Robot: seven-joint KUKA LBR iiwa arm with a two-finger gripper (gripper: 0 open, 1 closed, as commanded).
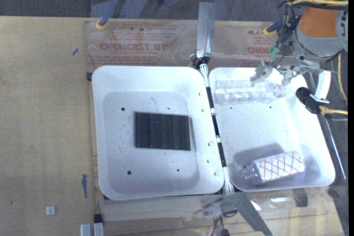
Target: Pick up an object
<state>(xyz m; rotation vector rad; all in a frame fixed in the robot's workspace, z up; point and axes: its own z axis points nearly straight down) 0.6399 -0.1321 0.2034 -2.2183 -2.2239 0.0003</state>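
My gripper [272, 77] hangs over the far edge of the right bin [326, 146], open, its two fingers spread apart with nothing between them. Just below and left of it lies a clear plastic container [243, 91] along the bin's far wall. A plastic bottle with a white label crossed by red lines [275, 167] lies on its side near the bin's front edge. In the left bin [105, 119] a dark ribbed rectangular pad [162, 131] lies flat in the middle.
A metal divider post [205, 36] rises behind the seam between the bins. The arm's orange band [327, 3] and cables sit at the upper right. Bare wooden bench [44, 119] lies to the left.
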